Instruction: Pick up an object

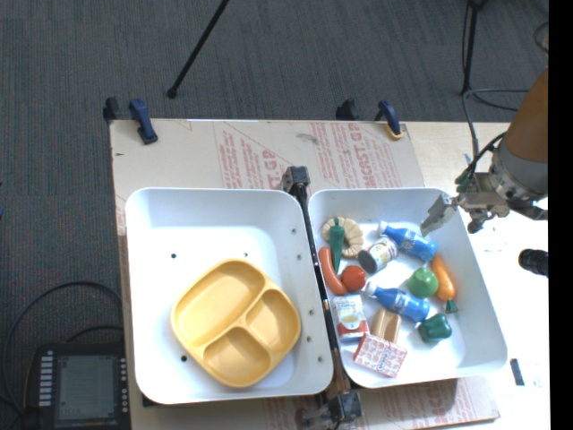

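floor: dark grey carpet | tabletop: pale printed board, blue clamps at 12 o'clock edge | tripod leg at 11 | black monitor at 7

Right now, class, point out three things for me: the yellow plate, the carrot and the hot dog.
yellow plate (235, 287), camera view, on the ridge between its compartments.
carrot (444, 279), camera view, on the middle of its orange body.
hot dog (329, 270), camera view, on the middle of its red length.

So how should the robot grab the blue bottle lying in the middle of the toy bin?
Probably across the blue bottle's body, coming straight down. It lies flat and tilted, white cap toward the tomato, so the fingers should straddle its narrow width, avoiding the green pepper beside it.
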`<state>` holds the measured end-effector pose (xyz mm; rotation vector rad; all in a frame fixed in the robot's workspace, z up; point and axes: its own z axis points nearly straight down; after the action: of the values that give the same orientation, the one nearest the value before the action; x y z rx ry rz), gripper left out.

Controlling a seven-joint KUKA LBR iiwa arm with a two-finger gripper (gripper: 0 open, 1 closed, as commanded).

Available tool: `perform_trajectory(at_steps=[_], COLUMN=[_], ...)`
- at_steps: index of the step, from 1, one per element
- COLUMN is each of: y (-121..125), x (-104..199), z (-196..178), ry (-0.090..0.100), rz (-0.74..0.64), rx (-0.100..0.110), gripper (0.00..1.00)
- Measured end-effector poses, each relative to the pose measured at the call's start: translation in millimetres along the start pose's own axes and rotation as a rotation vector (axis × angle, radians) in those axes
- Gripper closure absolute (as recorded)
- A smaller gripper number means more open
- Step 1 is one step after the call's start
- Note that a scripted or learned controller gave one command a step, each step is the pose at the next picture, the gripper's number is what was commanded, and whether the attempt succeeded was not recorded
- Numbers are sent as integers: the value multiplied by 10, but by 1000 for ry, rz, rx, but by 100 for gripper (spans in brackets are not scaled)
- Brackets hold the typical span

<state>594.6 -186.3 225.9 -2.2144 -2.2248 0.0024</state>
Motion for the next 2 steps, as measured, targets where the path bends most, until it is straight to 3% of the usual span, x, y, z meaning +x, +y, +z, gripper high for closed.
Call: perform_trajectory(at_steps=[1, 2], y=[77, 453], x=[508, 1023], z=[1062, 1419], ry=[1, 1], rz=[3, 0], rx=[3, 4], gripper=[0, 0])
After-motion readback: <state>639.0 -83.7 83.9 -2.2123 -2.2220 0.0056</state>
